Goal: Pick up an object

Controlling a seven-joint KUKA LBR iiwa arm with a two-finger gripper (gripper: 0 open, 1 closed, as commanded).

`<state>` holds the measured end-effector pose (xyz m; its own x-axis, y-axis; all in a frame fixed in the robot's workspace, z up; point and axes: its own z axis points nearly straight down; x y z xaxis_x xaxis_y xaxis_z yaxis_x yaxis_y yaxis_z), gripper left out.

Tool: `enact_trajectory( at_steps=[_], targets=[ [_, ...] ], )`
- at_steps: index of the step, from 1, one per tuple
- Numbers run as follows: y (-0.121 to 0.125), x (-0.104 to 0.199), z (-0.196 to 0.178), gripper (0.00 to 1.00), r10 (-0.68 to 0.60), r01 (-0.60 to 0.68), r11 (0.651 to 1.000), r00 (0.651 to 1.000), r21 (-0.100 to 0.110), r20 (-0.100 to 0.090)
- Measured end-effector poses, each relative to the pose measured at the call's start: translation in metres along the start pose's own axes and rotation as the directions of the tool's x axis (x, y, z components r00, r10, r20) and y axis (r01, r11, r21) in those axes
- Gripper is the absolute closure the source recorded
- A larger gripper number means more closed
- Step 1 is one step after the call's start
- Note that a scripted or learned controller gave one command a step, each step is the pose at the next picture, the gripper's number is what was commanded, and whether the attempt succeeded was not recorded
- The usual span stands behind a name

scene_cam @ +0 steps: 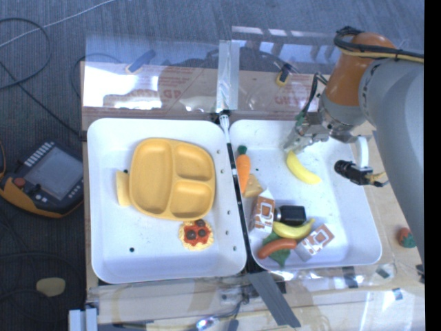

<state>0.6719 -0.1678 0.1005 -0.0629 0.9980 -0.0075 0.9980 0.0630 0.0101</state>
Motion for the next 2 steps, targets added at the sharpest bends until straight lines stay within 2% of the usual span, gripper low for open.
enact_trajectory(
  at_steps=[1, 2],
  targets=[
    [0.0021, 0.0627, -0.1039, 1.0, 0.003, -0.003, 1.0, 1.0, 0.01, -0.007],
    [0.0017, 0.0624, -0.1031, 0.0, 0.003, -0.003, 1.0, 1.0, 0.011, -0.007]
  ],
)
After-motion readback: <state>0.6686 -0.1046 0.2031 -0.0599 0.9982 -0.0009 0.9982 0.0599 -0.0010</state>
